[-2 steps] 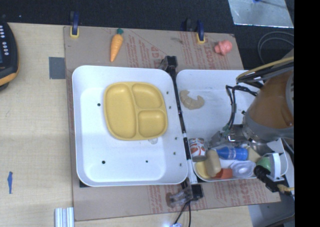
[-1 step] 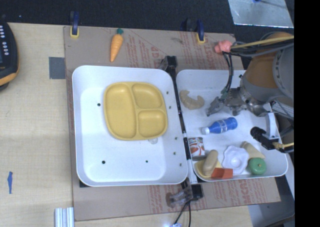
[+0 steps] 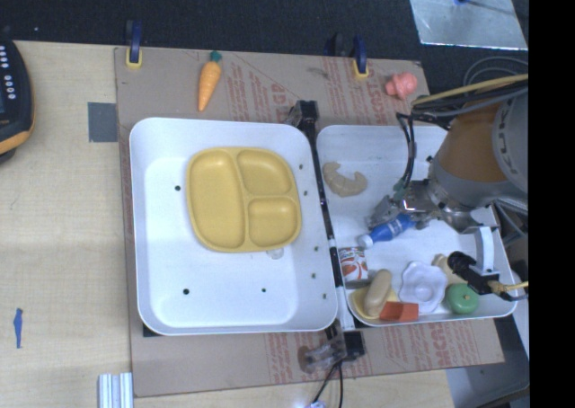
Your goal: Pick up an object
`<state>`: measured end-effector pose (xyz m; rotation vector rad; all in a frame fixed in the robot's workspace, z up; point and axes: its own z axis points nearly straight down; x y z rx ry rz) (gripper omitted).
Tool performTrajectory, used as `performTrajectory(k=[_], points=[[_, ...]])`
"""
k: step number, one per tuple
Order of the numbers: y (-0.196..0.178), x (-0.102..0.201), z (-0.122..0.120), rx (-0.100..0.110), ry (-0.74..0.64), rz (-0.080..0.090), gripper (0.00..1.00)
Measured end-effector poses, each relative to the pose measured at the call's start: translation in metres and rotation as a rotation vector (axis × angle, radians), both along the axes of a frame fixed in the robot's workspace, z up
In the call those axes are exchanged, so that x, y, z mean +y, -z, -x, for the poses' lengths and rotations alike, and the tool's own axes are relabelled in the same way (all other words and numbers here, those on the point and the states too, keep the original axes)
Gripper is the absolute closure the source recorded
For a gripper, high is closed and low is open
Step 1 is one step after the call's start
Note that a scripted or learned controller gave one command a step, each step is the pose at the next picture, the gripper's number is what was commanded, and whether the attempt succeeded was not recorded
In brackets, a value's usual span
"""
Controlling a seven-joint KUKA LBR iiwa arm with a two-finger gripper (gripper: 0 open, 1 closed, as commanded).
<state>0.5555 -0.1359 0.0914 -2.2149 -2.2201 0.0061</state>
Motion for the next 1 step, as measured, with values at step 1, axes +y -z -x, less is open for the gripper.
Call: performTrajectory(k=[1], points=[[-0.0108, -0.0014, -0.0016, -0.002, -0.002, 0.001, 1.00]])
